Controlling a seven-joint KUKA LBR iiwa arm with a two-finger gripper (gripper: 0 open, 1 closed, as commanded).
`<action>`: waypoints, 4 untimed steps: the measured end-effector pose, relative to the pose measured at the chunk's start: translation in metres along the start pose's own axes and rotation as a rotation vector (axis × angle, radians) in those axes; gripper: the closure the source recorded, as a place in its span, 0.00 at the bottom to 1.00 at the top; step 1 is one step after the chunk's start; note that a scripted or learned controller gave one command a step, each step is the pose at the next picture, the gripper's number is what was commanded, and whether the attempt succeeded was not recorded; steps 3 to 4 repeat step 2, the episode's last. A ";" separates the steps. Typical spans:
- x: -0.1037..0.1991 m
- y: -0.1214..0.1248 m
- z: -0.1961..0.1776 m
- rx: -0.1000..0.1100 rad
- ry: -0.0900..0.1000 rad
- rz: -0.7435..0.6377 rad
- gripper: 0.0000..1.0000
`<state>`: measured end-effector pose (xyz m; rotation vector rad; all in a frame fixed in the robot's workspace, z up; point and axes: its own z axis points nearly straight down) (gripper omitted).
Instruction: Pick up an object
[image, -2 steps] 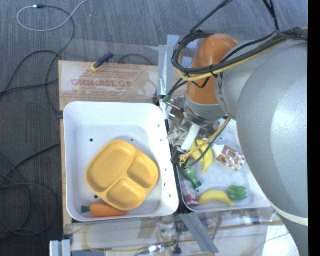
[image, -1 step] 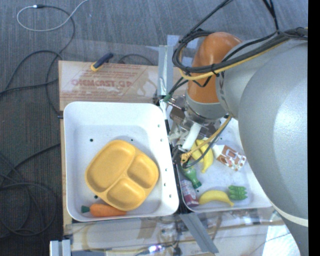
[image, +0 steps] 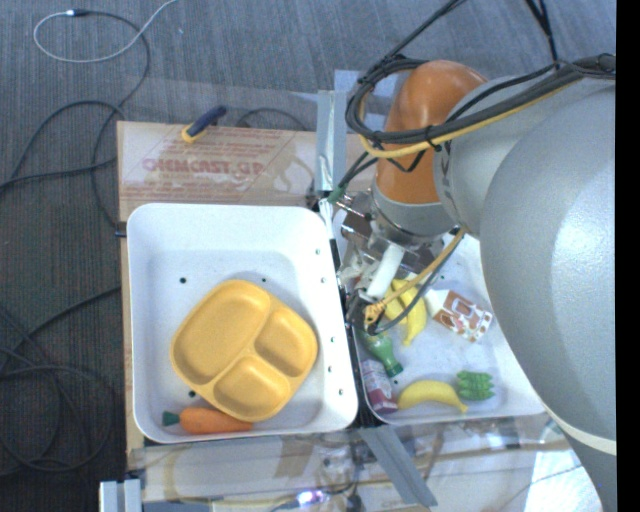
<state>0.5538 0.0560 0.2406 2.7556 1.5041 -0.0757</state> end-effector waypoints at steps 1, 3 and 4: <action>0.000 0.000 -0.005 0.005 -0.008 -0.004 1.00; -0.001 -0.001 -0.010 0.011 -0.017 -0.008 1.00; -0.001 -0.001 -0.010 0.011 -0.017 -0.008 1.00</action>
